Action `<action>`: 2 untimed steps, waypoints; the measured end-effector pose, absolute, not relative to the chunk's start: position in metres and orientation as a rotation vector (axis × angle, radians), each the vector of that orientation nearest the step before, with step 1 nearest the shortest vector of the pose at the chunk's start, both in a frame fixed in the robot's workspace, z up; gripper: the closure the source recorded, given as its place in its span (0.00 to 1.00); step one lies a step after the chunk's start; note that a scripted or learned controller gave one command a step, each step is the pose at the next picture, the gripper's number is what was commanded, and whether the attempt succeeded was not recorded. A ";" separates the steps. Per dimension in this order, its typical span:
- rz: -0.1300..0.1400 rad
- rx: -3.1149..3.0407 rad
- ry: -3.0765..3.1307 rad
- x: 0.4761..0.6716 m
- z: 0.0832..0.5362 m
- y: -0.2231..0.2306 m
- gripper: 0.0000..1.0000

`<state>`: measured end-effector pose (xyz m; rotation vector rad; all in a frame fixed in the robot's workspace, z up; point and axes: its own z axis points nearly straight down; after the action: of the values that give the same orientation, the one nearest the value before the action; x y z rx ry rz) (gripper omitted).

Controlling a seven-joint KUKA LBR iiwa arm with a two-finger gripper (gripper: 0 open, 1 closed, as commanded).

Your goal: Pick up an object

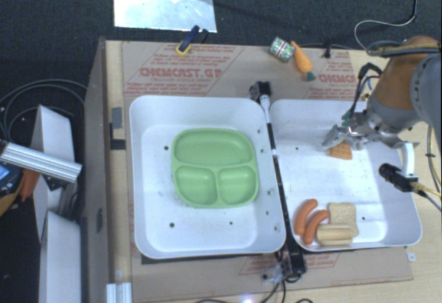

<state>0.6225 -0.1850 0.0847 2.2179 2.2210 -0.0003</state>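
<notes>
In the right bin (387, 226), a small orange wedge (340, 152) lies toward the back. My gripper (344, 139) hangs right over it, fingers spread open, with one fingertip (330, 140) to its left and the other at its right. The wedge rests on the bin floor, just in front of the fingertips. Two orange sausages (308, 219), a slice of bread (343, 214) and a tan bun (334, 234) are grouped at the bin's front edge.
The left bin (148, 157) holds a green divided plate (215, 166). Behind the bins, a toy carrot (302, 60) and a small green can (282, 49) lie on the cardboard. A black connector (396, 178) juts over the right bin's right side.
</notes>
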 end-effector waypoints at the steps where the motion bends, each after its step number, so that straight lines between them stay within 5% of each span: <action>1: 0.002 2.218 2.221 0.625 0.085 -0.190 0.00; 2: 0.001 2.219 2.221 0.608 0.085 -0.205 0.00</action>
<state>0.6083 -0.2049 0.0848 2.2187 2.2214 0.0005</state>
